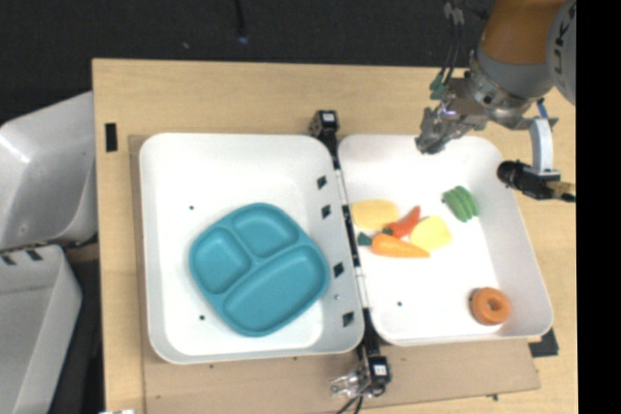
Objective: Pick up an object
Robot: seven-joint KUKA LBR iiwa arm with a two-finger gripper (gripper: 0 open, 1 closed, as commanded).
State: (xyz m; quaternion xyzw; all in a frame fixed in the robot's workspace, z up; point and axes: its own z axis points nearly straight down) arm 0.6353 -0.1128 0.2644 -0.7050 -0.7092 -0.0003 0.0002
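I am at the approach step: the gripper hangs over the far edge of the right bin, with nothing between its tips, and I cannot tell how the tool is set from this slant. No object has been lifted. The candidates lie in that bin: a cluster near its middle of a yellow piece, a red chilli, an orange carrot and a second yellow piece, all touching or overlapping; a green toy vegetable just beside them; and an orange ring-shaped toy well apart near the front corner. The left bin holds a teal divided plate. Next, I judge, the arm must travel inward over one piece and descend; the ring looks easiest, being alone. The gripper's tips are dark and blurred.
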